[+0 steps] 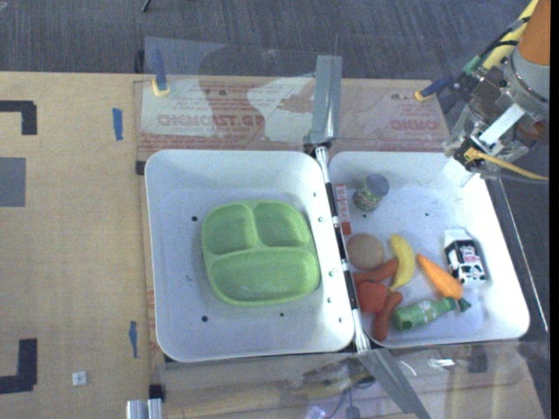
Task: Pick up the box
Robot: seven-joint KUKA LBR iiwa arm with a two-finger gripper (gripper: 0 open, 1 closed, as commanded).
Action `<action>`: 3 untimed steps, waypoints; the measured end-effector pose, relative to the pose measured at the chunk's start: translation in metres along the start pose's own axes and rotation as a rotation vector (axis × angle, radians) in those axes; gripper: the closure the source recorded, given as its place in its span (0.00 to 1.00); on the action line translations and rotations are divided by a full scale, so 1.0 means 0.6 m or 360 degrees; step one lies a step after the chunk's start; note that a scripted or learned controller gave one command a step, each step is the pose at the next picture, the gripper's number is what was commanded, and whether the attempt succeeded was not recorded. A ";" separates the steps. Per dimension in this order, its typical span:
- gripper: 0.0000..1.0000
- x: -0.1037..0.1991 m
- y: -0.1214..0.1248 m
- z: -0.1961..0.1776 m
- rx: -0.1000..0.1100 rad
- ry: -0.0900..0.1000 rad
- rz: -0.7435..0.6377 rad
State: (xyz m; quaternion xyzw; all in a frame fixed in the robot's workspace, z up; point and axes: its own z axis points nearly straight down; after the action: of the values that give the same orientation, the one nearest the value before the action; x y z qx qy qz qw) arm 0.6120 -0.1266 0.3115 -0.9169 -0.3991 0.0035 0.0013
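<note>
Gripper (pixel 479 151) hovers over the right bin's (pixel 511 321) far right corner, its state I can't tell; my target box (pixel 464 260) lies below it toward the camera, long axis running near-to-far, beside the carrot (pixel 437 276).

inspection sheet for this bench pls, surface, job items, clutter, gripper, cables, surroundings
surface: two white bins side by side, left bin, right bin.
job's things: small box lying near the right bin's right wall, apart from the gripper.
clutter: green divided plate in the left bin; banana, carrot, green bottle, potato, small can in the right bin.
grippers: gripper above the right bin's far right corner.
cables: yellow cable by the wrist.
surroundings: cardboard sheet on the left.
</note>
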 end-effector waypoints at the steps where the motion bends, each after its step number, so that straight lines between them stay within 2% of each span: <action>1: 1.00 0.015 0.079 -0.057 0.0002 -0.0001 0.0577; 2: 1.00 -0.005 0.112 -0.066 0.0002 0.0000 0.0614; 3: 1.00 0.007 0.100 -0.087 0.0001 0.0001 0.0868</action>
State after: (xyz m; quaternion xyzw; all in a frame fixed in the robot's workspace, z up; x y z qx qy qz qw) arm 0.6592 -0.1647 0.3632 -0.9905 -0.1374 0.0037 0.0005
